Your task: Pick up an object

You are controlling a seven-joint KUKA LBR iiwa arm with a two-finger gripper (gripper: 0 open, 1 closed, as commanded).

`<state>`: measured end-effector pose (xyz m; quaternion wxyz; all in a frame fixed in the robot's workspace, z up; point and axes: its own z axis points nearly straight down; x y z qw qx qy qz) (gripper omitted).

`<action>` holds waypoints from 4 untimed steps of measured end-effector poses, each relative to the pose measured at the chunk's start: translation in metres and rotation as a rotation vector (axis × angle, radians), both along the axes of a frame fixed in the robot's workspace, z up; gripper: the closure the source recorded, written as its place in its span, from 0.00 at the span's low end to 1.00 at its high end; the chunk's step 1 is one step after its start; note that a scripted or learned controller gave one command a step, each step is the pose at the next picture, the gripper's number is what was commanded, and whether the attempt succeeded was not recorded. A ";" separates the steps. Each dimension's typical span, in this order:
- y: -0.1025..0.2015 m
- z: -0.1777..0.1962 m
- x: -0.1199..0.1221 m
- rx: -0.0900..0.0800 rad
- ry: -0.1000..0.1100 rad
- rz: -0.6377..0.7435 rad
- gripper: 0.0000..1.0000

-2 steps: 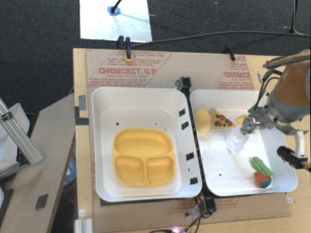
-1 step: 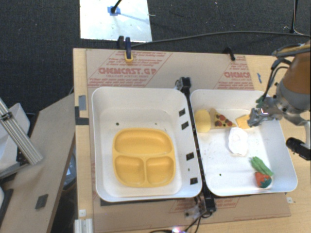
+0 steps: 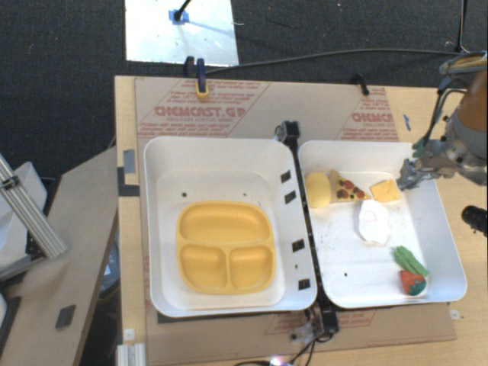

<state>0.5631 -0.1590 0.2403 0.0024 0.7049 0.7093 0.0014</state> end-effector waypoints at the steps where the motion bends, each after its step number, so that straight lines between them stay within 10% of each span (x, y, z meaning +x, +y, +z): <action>1: 0.000 0.050 0.002 -0.001 0.000 0.000 1.00; 4: 0.160 0.026 0.048 0.003 0.004 0.004 1.00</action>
